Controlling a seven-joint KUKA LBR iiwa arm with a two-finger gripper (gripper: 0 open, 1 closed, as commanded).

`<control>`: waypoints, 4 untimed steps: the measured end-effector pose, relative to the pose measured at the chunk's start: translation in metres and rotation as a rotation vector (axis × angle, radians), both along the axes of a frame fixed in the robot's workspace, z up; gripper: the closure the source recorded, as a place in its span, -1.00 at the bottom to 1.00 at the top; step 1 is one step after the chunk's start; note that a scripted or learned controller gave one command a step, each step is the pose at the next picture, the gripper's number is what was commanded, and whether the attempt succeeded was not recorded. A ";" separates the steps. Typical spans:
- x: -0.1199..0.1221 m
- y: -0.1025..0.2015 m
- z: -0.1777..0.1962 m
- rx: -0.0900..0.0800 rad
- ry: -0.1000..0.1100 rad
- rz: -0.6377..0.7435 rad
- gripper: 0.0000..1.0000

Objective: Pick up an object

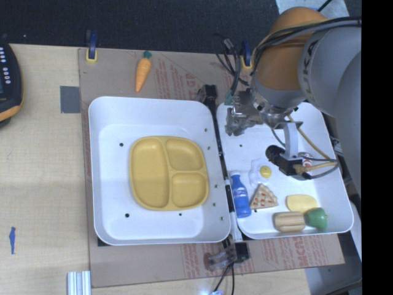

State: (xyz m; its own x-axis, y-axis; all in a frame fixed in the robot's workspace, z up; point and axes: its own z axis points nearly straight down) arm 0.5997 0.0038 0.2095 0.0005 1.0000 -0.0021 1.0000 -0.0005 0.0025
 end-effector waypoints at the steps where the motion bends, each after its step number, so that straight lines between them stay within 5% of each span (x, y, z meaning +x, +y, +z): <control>1: -0.002 0.002 -0.001 0.001 0.005 0.003 -1.00; 2: -0.087 -0.050 -0.019 0.001 0.015 -0.002 -1.00; 3: -0.019 -0.146 -0.037 -0.004 0.002 -0.003 -1.00; 4: -0.037 -0.134 -0.121 0.004 0.014 0.004 -1.00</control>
